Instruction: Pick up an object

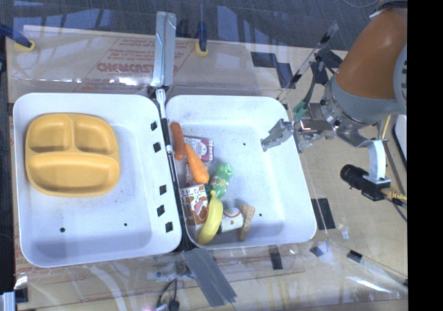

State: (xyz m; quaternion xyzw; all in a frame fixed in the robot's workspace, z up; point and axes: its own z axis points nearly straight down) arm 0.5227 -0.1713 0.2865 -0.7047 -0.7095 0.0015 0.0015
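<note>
- Starting at the bench's left side, the left shallow white plastic bin (pixel 41 233) carries a yellow moulded tray with three compartments (pixel 71 153), lying toward that bin's far-left corner.
- Next comes the right shallow white plastic bin (pixel 277 199), where the likely targets are heaped against its left wall.
- At the far end of the heap, a long orange plastic carrot (pixel 188 152) runs along the left wall, partly over a small red-and-white printed packet (pixel 199 147).
- Nearer the front edge lie a small green plastic bottle (pixel 221 179), a yellow plastic banana (pixel 212 220) and a brown-and-white wedge-shaped toy (pixel 239 220), all close together.
- Above the bin's right rim, toward its far-right corner, hovers the grey metal pincer (pixel 277 135), clamped on nothing; whether its tips are apart or together I cannot tell.
- Judging by this, every object lies to the pincer's left, across bare bin floor, and most sit toward the front edge.
- The carrot seems the nearest pick; its long axis follows the left wall, so the pincer should close across it.
</note>
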